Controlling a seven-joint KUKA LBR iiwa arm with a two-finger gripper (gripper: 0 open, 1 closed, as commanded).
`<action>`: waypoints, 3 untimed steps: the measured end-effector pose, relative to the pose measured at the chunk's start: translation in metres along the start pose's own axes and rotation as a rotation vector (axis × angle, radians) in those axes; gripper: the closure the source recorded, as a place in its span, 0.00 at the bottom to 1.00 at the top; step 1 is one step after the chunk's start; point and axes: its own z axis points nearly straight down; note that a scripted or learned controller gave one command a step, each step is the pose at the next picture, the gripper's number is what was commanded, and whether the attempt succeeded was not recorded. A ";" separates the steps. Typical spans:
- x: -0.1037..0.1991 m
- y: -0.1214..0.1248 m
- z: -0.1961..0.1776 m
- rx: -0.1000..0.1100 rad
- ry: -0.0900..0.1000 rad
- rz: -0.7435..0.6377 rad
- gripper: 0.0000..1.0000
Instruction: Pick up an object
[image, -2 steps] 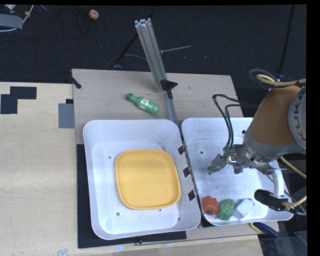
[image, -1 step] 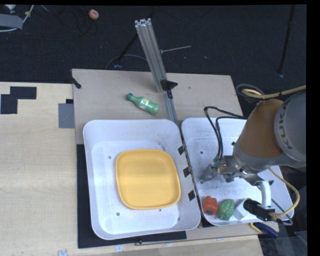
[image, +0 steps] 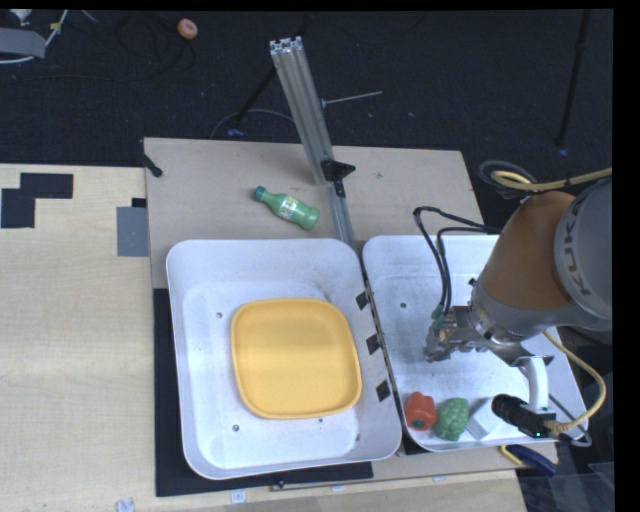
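claw (image: 440, 345) low in right bin (image: 420, 270) | state: cannot tell | risk: red object (image: 420, 410), green object (image: 452, 418) sit apart nearer the front rim; closing here likely grabs nothing

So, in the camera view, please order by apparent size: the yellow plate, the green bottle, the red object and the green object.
1. yellow plate
2. green bottle
3. red object and green object: these look about alike, so I do not rank them.

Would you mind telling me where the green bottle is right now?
The green bottle lies on its side on the bench, outside both bins, just beyond the far edge of the left bin that holds the yellow plate.
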 end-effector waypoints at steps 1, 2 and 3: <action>-0.006 0.006 -0.060 -0.006 -0.001 -0.002 1.00; -0.009 0.009 -0.102 -0.004 0.000 -0.002 1.00; -0.010 0.010 -0.131 -0.003 0.000 -0.002 1.00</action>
